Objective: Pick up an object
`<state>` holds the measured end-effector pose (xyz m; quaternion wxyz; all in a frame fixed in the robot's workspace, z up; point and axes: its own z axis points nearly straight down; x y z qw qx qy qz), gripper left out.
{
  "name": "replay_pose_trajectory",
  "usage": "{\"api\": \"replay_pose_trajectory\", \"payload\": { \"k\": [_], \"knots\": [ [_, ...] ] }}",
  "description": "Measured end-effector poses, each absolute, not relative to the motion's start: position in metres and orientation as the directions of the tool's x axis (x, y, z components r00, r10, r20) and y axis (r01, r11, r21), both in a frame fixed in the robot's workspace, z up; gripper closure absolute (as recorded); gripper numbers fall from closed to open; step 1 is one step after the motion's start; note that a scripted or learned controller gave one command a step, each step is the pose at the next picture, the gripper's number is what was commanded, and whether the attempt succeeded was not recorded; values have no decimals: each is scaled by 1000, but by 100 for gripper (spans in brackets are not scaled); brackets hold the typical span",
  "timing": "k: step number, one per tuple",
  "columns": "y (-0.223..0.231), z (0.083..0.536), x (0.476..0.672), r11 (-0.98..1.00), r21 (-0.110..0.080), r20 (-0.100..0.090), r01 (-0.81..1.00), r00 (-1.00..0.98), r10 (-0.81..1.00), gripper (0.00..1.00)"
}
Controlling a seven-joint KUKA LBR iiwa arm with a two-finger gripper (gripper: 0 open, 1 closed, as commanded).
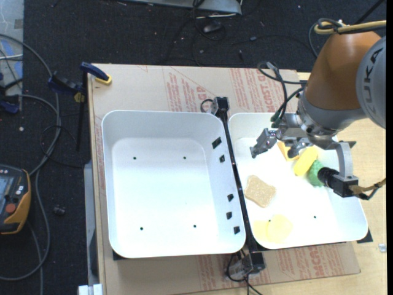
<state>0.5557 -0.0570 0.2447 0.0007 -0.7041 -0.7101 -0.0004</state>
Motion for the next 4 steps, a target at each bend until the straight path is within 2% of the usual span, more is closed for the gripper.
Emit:
{"api": "replay_pose_trajectory", "payload": {
  "k": [1,2,3,4],
  "knots": [
    [-113,228,516,0,-2,0,1000,0,1000,0],
    [-105,150,562,5,-6,1,1000,-5,1000,0],
    [-103,163,565,8,-1,1,1000,-8,1000,100],
    [-129,184,516,2,0,0,1000,-2,1000,100]
  ]
}}
